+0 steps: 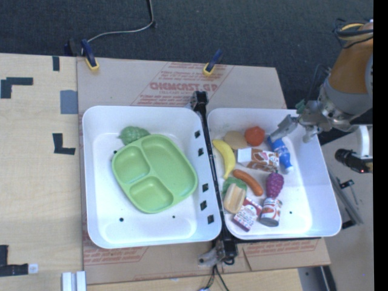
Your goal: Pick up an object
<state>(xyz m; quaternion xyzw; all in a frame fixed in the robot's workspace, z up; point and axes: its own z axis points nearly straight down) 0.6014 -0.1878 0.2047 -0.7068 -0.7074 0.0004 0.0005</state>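
Dark carpet surrounds a pale worktop (36, 180) carrying a cardboard sheet (176, 86) and two shallow white bins side by side. From the right the grey and orange arm (351, 65) reaches in, and its tool (295, 128) hangs over the far right edge of the right bin (315, 199), spread wide with nothing between its fingers (282, 128). Just below and beside the tool lies a blue bottle (280, 153); a little further to its left sit a red tomato (254, 136), a brown and white packet (262, 159) and a yellow banana (225, 156), with a sausage (248, 182), purple grapes (274, 185) and small cans (257, 212) nearer the front. Well to the tool's left, the left bin (100, 223) holds a green divided plate (154, 173). By my reading this is the approach step, with no object chosen for certain. Next the tool needs to drop straight onto one item, likely the bottle, straddle it cleanly, avoid the bin wall and close
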